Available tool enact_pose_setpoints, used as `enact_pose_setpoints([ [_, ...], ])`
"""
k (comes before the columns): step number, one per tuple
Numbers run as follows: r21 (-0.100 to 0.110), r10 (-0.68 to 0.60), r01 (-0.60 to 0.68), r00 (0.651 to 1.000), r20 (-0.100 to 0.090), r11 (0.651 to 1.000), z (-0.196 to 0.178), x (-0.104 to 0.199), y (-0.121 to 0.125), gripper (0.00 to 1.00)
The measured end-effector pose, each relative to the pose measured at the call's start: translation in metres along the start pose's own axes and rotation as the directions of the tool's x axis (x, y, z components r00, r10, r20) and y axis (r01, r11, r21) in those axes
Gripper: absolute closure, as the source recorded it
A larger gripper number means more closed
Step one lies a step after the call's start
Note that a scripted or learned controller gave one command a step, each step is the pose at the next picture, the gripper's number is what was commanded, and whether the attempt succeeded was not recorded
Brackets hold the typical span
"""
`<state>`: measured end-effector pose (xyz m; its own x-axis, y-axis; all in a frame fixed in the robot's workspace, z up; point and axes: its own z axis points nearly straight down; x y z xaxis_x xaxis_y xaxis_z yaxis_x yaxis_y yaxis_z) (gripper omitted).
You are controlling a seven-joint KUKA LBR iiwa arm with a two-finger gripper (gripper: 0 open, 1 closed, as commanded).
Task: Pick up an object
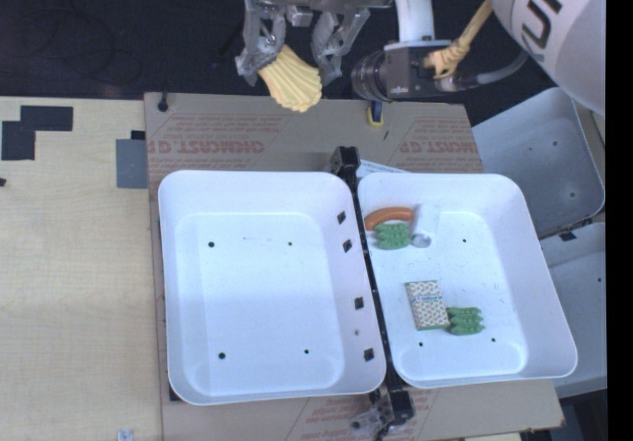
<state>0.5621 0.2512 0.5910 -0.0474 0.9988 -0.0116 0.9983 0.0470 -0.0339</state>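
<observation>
jaws (297, 58) clamp yellow ridged piece (291, 83) | right bin (539, 261): orange strip (390, 216), green pieces (464, 320)

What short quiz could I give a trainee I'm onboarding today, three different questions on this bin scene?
1. True or false: the gripper holds a pale yellow ridged object.
2. Which bin holds the loose items: left bin or right bin?
3. Which sits nearest the divider? A) orange piece B) patterned square packet C) green piece

Key: 1 true; 2 right bin; 3 A.
</observation>
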Motion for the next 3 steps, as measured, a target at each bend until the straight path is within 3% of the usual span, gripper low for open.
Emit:
enact_pose_setpoints([
  [3, 0.009, -0.017, 0.017, 1.0, 0.002, 1.0, -0.027, 0.004, -0.001, 1.0],
])
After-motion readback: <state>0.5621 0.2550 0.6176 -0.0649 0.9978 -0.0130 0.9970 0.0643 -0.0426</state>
